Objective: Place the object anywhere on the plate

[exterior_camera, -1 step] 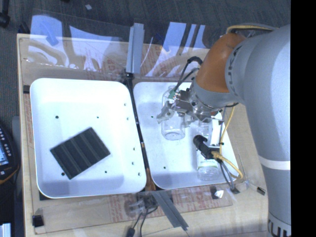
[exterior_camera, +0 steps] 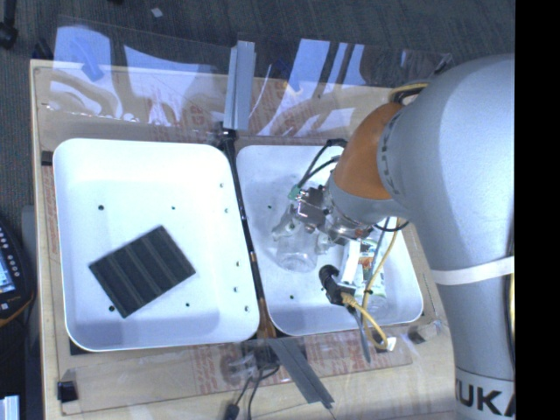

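Note:
A dark ribbed rectangular plate (exterior_camera: 143,269) lies flat and askew in the left bin (exterior_camera: 79,169), toward its front left. In the right bin (exterior_camera: 262,169), a clear, see-through object (exterior_camera: 293,245) rests on the floor near the bin's left wall. My gripper (exterior_camera: 304,213) hangs right over the clear object's far edge, close to it or touching it. The wrist and the grey arm hide the gripper's tips. Whether the clear object is held cannot be made out.
The arm with its orange band (exterior_camera: 363,160) covers the right half of the right bin. A small object with green and orange marks (exterior_camera: 372,269) peeks out below the wrist. A divider wall (exterior_camera: 245,234) separates the bins. A clear screen (exterior_camera: 175,68) stands behind them.

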Robot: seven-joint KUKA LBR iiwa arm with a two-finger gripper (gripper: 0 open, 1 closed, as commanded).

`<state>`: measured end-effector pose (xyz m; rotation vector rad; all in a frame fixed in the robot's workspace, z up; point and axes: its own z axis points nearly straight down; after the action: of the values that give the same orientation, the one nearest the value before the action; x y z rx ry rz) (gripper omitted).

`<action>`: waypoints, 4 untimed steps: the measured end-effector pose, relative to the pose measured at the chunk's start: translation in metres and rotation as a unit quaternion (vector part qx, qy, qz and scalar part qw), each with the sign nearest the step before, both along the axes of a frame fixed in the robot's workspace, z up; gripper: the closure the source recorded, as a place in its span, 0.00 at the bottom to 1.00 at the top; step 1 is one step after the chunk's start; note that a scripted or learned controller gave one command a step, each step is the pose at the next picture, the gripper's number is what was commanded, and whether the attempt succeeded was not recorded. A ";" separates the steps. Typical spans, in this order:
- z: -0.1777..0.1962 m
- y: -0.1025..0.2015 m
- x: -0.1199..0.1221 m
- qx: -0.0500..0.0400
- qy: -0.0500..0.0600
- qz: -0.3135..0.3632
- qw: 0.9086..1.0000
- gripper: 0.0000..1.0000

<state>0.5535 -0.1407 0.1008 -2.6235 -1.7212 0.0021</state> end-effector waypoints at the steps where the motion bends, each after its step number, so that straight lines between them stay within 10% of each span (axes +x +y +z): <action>1: 0.065 0.022 0.039 0.000 0.001 -0.025 1.000 1.00; 2: 0.120 0.042 0.057 -0.001 0.001 -0.073 0.997 1.00; 4: 0.083 0.049 0.097 -0.002 0.000 -0.220 0.975 1.00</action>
<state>0.6500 -0.0920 0.1834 -2.9405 -1.1020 0.0030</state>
